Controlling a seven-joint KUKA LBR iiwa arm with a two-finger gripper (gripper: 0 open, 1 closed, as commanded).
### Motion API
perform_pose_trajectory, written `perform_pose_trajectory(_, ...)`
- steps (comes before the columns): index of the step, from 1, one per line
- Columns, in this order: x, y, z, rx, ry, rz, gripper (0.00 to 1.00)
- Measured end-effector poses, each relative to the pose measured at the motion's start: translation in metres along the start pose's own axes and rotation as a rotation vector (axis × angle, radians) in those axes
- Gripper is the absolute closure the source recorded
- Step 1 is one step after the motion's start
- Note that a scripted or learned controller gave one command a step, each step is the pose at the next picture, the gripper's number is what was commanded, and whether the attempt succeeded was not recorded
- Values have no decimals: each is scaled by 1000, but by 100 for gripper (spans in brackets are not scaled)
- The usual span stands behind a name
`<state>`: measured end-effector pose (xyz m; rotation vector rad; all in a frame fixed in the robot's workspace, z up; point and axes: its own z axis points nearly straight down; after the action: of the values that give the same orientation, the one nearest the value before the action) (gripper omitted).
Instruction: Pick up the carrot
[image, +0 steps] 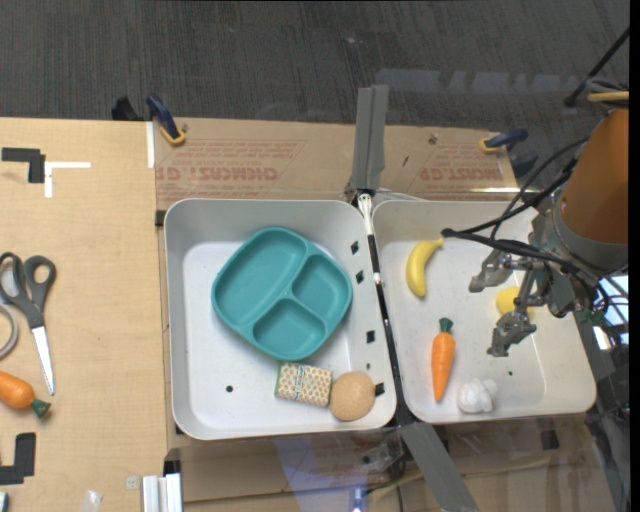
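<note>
While the pincer hangs open, the carrot lies just left of it.

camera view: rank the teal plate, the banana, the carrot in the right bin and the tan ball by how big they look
1. teal plate, by far the largest
2. carrot and banana: they look about the same length, so I won't rank one over the other
3. tan ball, the smallest, round and compact

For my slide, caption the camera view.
Gripper hovers in the right bin beside the carrot, not touching it.
</note>
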<state>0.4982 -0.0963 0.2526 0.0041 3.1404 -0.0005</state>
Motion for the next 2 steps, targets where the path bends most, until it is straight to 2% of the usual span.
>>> perform_pose_trajectory(1, -12, -10, 145, -1, 2, 83, 0)
perform_pose_trajectory(2, -19, 1, 160, 0, 0, 61, 0)
